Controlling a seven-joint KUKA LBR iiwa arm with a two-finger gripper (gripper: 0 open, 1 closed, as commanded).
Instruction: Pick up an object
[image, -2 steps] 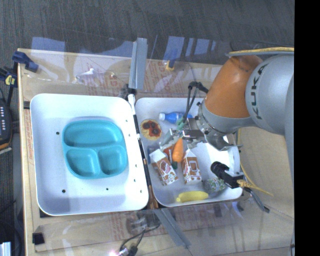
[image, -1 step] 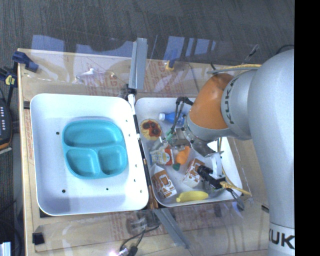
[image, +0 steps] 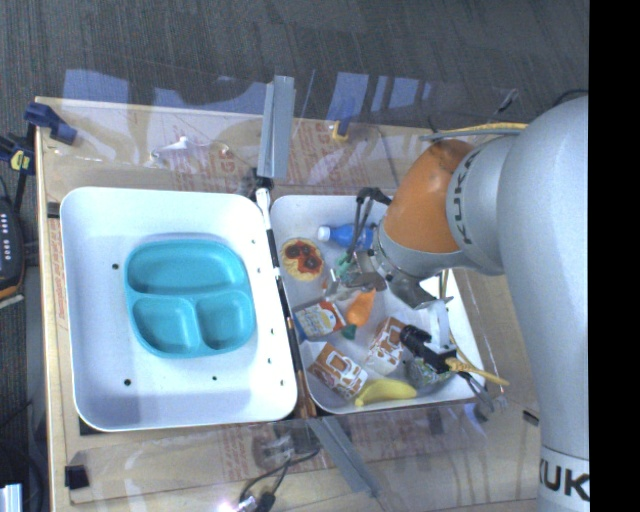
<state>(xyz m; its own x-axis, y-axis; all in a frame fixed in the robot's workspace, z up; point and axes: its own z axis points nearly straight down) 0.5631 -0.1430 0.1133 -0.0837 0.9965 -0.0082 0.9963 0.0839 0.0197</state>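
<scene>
My gripper (image: 352, 278) is low in the right bin (image: 290, 215), near its middle, reaching in under the orange-banded wrist. Just below it lies an orange carrot-shaped piece (image: 362, 307); whether it touches the carrot I cannot tell. A round pizza-like toy (image: 302, 258) lies to its left and a blue bottle (image: 340, 235) just behind it. Nearer the front lie a small carton (image: 317, 320), a brown box (image: 338, 371), a second brown-and-white box (image: 384, 346) and a yellow banana (image: 386, 392).
The left bin (image: 90, 300) holds a blue three-compartment tray (image: 190, 297). The arm's grey body covers the right bin's right side. A raised divider (image: 276, 300) separates the two bins.
</scene>
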